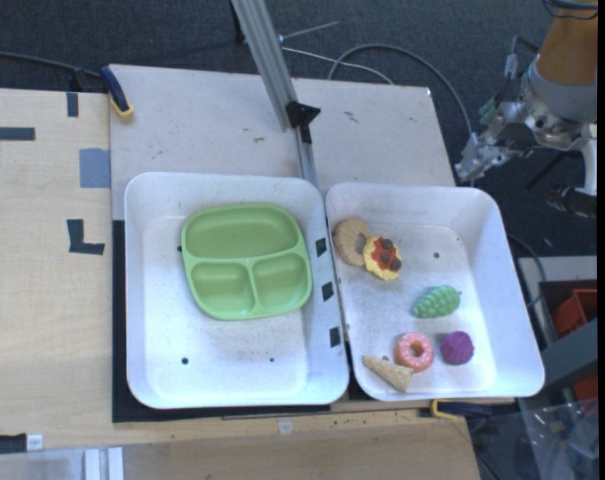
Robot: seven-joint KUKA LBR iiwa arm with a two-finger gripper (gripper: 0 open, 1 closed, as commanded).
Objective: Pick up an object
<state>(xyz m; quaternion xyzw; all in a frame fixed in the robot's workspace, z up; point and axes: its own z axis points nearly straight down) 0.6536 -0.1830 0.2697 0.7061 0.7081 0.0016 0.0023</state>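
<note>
The task looks to be at its approach step: the gripper point(479, 154) hangs outside the bins, above the far right corner of the right bin point(502, 268); whether it is open or closed I cannot tell. Next it must swing inward and descend onto one item. All lie below and left of it: one cookie point(348, 238), one pizza slice point(383, 257), one green fruit point(436, 301), one doughnut point(414, 349), one purple ball point(457, 347), one wedge point(387, 372). Farther left, one green tray point(246, 260) sits in the left bin point(147, 288).

green divided plate point(247, 261) in left bin point(142, 298) | right bin point(492, 228): cookie point(350, 240), pizza slice point(383, 256), green grapes point(437, 301), donut point(414, 349), purple ball point(457, 347) | gripper point(474, 158) parked off past right bin's top-right corner
</note>
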